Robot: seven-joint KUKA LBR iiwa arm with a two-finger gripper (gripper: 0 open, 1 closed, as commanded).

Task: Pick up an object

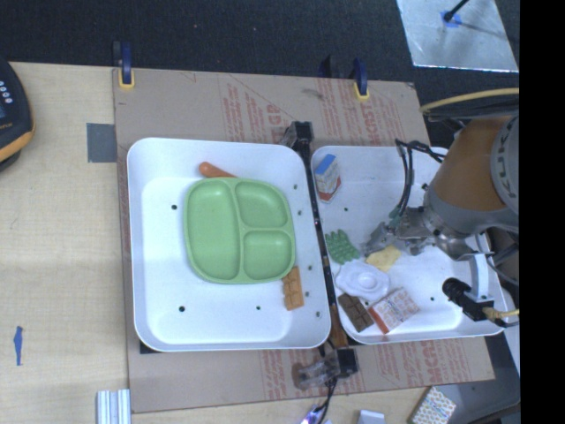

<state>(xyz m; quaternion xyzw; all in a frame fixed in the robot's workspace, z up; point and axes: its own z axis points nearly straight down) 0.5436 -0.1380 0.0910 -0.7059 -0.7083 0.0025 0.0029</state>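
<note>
The tabletop [62, 237] carried a brown cardboard sheet [221, 104], held at its far edge by two clips, presumably so it would not slide under the bins. Red printing ran across the cardboard, too faint and tilted to read.

The left bin [150, 307] held a green divided plate [238, 230] lying flat near its middle, an orange stick [214, 170] just beyond the plate's far edge, and a small brown block [292, 290] near the plate's nearer right corner. The right bin [424, 325] held the clutter: a small blue and white carton [327, 173] toward the far side, a green ridged piece [340, 246], a yellow lump [384, 257], a white round lid-like item [363, 282], a dark brown bar [355, 311], and a red and white packet [395, 307] with print too small to make out.

The arm [472, 179] reached in from the right over the right bin, and its claw [399, 233] was lowered just beside the yellow lump, with the green piece near to its left. Whether the claw was spread or pinched could not be told, and nothing showed clearly between its tips. Judging by its position, the yellow lump seemed the likeliest target, and it lay on the bin floor, not yet lifted.
</note>
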